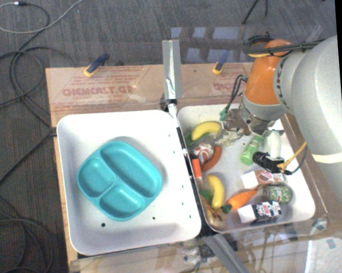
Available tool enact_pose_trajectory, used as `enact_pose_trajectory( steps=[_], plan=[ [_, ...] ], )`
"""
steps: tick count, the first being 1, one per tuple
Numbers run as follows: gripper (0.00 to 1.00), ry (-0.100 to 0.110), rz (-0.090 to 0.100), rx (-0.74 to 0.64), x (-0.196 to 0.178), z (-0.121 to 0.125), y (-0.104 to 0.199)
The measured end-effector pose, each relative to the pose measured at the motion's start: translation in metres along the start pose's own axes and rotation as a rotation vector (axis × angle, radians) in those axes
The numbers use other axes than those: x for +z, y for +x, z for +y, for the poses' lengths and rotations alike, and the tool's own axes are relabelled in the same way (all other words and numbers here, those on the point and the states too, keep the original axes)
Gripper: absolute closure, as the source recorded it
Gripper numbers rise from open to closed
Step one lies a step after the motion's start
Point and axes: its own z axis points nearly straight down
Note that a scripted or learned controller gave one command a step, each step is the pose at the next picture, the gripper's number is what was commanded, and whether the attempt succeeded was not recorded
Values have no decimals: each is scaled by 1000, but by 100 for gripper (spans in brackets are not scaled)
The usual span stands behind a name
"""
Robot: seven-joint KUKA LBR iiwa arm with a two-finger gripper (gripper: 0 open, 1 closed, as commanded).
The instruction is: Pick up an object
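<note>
Reaching in from the right, the arm (308,87) places its gripper (236,124) low over the far end of the right bin (309,207). Whether the tool is released or clenched cannot be told; the wrist hides it, and no item is visibly grasped.

The right bin carries the loose items. A banana (206,130) lies at the far left corner, just beside the gripper. A second banana (216,190) lies along the left wall, nearer the front. A carrot (243,198) lies beside it, toward the front edge. A green bottle (251,150) lies tilted near the middle, close to the gripper. A small can (280,192), possibly green-labelled, sits near the front right corner.

The left bin (76,131) carries a teal tray (120,179) at its middle.
</note>
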Motion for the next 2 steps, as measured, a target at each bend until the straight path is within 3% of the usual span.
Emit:
enact_pose_trajectory(
  steps=[1, 2],
  plan=[
    [100, 13, 2, 65, -128, 34, 63],
    [100, 14, -1, 329, -219, 35, 87]
  ],
)
